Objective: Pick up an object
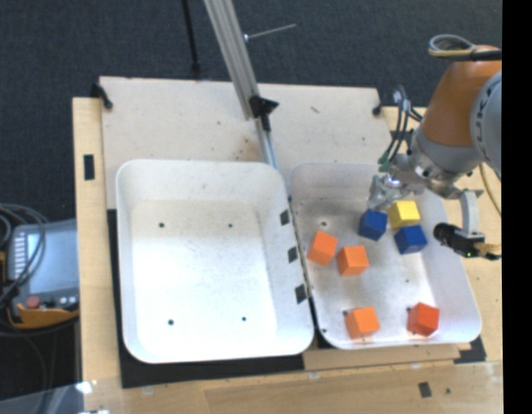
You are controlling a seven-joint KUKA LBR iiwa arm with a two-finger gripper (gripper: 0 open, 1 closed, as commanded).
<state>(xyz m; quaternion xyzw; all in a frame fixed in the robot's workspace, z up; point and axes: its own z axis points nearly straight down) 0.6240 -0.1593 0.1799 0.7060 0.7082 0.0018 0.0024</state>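
The right bin (447,291) holds several small cubes. A blue cube (373,224), a yellow cube (405,212) and a second blue cube (409,239) cluster at its far right. Two orange cubes (322,247) (353,260) lie side by side near the middle. A third orange cube (363,322) and a red cube (423,318) sit by the near rim. My gripper (386,191) hangs low over the bin's far part, just behind the first blue cube and the yellow cube. No cube shows in its grasp.
The left bin (136,231) stands beside the right one, their rims meeting at the centre. A slanted metal pole (235,50) rises behind the bins. A black fitting (460,235) on the arm overhangs the right bin's right rim.
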